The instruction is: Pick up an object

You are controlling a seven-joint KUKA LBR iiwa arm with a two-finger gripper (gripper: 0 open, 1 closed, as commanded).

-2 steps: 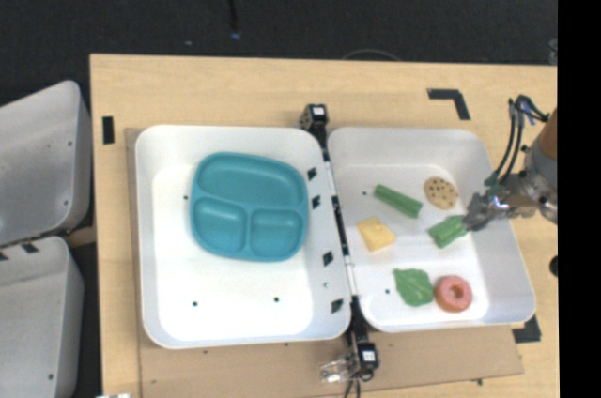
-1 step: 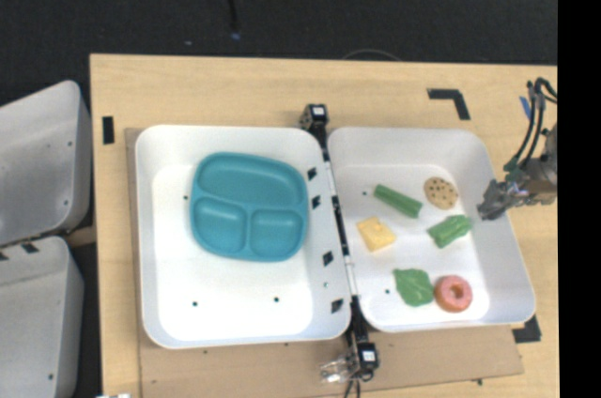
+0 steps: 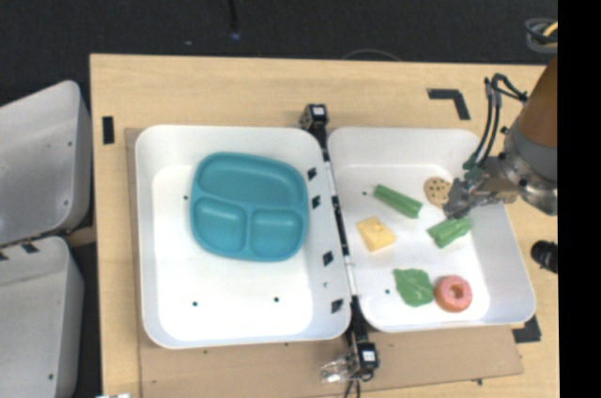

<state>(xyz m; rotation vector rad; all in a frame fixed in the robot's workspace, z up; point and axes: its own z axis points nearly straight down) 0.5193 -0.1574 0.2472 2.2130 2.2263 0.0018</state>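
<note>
Jaws: state can't be determined; gripper (image 3: pixel 459 202) sits low over right bin (image 3: pixel 498 293), just above green block (image 3: pixel 450 231).

L to R:
- Left bin (image 3: pixel 169 312): teal divided tray (image 3: pixel 250 206).
- Right bin: yellow wedge (image 3: pixel 377 235), green stick (image 3: pixel 397 201), green lump (image 3: pixel 412 286), cookie (image 3: pixel 435 190), pink donut (image 3: pixel 454 293).
- Arm (image 3: pixel 535 138) enters from right edge, wrist angled down-left.

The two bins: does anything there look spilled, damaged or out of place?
Nothing stands out. The teal tray lies flat in the left bin; the toy foods lie apart in the right bin, and the tool is over the green piece.
</note>
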